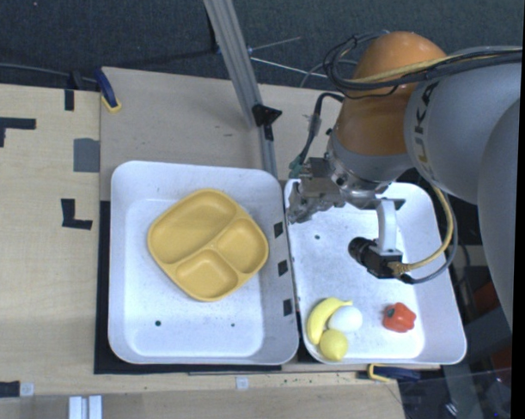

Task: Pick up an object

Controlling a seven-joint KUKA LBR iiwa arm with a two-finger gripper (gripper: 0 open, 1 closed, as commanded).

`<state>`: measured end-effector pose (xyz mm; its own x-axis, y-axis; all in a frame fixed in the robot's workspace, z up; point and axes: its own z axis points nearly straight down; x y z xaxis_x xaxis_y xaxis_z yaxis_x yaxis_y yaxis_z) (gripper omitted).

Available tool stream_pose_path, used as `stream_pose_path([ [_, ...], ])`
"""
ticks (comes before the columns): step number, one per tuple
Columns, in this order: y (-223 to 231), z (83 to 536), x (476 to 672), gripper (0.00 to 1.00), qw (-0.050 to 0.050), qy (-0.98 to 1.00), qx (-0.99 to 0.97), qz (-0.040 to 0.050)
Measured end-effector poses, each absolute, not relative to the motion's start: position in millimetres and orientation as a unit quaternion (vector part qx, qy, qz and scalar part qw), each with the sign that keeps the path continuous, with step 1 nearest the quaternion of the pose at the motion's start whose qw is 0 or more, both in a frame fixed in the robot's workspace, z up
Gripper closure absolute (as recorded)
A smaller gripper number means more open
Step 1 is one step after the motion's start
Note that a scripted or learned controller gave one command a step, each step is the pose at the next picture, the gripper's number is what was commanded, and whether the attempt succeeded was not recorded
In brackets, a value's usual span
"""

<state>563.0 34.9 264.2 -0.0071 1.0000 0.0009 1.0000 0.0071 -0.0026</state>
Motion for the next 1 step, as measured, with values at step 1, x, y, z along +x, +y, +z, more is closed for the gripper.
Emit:
stream_pose_path([
  [1,85.7,230.1,556.3,1.00,0.002,-0.709,-0.705,0.0019],
])
